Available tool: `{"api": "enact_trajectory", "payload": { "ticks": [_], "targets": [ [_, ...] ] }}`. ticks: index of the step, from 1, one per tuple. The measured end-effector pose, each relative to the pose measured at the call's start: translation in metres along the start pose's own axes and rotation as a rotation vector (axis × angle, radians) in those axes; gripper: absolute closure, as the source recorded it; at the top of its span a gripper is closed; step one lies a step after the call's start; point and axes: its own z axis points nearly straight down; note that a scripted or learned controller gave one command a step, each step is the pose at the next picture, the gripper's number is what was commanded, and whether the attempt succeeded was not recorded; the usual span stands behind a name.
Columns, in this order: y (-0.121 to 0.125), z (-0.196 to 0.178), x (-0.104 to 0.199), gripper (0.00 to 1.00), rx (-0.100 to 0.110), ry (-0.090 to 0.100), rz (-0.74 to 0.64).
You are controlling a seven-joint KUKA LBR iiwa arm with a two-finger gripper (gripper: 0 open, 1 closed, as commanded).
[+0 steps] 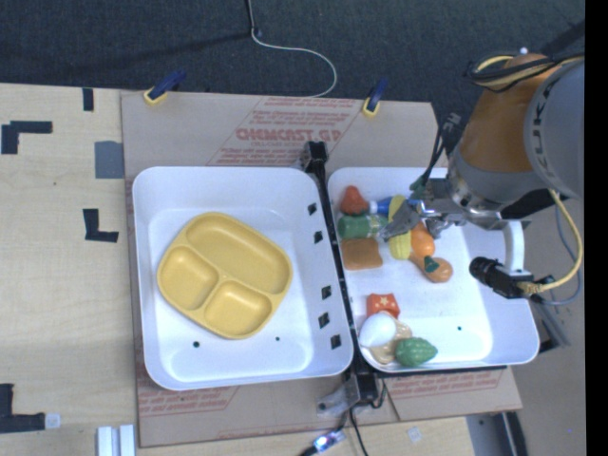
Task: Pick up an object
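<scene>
Hovering hand (pixel 410 218) over toy food in the right bin (pixel 494 345).
Smooth yellow three-compartment plate (pixel 224 274) lies left; hand's grip cannot be told.

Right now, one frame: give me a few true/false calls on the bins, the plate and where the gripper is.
1. The yellow plate lies in the left bin. True.
2. The plate has three compartments. True.
3. The gripper is over the left bin. False: it is over the right bin, among the toy foods near the far end.
4. The white egg sits inside the plate. False: it lies in the right bin, at the near end beside a green piece.
5. A brown square piece lies in the right bin. True.
</scene>
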Motion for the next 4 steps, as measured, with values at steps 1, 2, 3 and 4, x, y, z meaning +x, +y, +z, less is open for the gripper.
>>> {"api": "enact_trajectory", "payload": {
  "ticks": [1, 2, 3, 4],
  "targets": [
    [0.001, -0.026, 0.001, 1.0, 0.001, 0.0, 0.0],
    [0.027, -0.015, 0.053, 1.0, 0.004, 0.001, -0.004],
    [0.045, -0.02, 0.093, 1.0, 0.003, 0.002, -0.004],
    [0.053, -0.032, 0.094, 1.0, 0.003, 0.001, 0.0]
  ]
}}
